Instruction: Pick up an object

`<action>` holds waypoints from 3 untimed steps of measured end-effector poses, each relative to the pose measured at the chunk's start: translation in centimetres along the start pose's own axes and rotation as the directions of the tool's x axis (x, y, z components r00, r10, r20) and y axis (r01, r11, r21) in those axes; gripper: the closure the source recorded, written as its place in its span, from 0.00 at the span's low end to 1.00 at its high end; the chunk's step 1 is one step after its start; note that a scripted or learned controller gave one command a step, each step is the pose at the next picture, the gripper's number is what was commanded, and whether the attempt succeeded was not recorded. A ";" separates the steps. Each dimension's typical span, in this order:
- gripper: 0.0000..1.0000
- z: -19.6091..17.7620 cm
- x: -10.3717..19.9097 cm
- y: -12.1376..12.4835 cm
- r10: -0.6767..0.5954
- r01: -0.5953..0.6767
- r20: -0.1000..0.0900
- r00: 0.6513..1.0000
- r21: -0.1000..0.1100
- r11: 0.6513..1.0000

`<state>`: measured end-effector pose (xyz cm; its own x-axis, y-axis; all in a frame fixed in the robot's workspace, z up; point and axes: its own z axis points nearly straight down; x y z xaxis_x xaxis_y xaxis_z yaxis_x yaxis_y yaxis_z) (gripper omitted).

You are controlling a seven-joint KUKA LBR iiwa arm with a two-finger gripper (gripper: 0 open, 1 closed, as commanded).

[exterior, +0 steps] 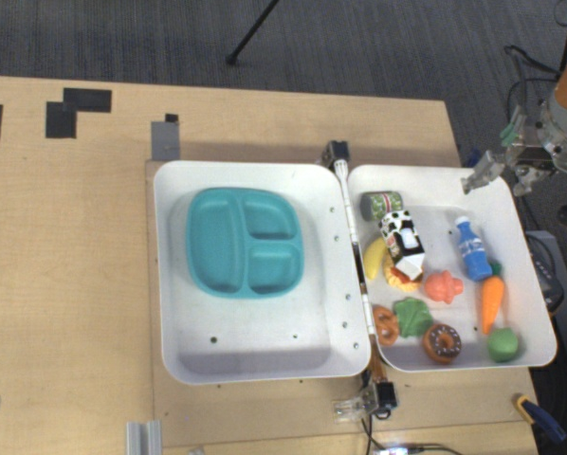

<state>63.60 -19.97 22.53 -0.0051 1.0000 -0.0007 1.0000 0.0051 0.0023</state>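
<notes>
Two shallow white bins sit side by side on the wooden bench. The left bin (184, 349) holds a teal divided plate (245, 242), lying flat toward its far left part. The right bin (539, 335) holds the toys.

At the far left of the right bin lies a green can (382, 203) on its side, and just nearer than it is a black-and-white cow figure (401, 234), touching a yellow banana (374, 258) on its left and a red-and-white piece (406, 270) at its near end. A pink lumpy toy (443, 287) lies near the bin's middle. A blue bottle (471, 249) lies to its far right, and an orange carrot (491, 301) lies nearer, just beside the bottle's near end. Along the near side, from left to right, lie a brown pretzel (386, 325), a green leafy toy (413, 316), a chocolate doughnut (443, 342) and a round green toy (502, 344).

The gripper (497, 166) hangs at the far right corner of the right bin, over its rim, well apart from all the toys. Whether its fingers are spread or pressed together cannot be told; nothing shows between them
</notes>
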 end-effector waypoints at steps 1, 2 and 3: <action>0.00 12.9 -0.5 -1.2 0.096 -0.096 -0.001 0.995 -0.002 0.995; 1.00 11.9 -0.4 -1.1 0.092 -0.092 0.000 0.996 -0.004 0.996; 1.00 2.5 4.9 -3.5 0.240 -0.240 -0.001 0.971 -0.001 0.971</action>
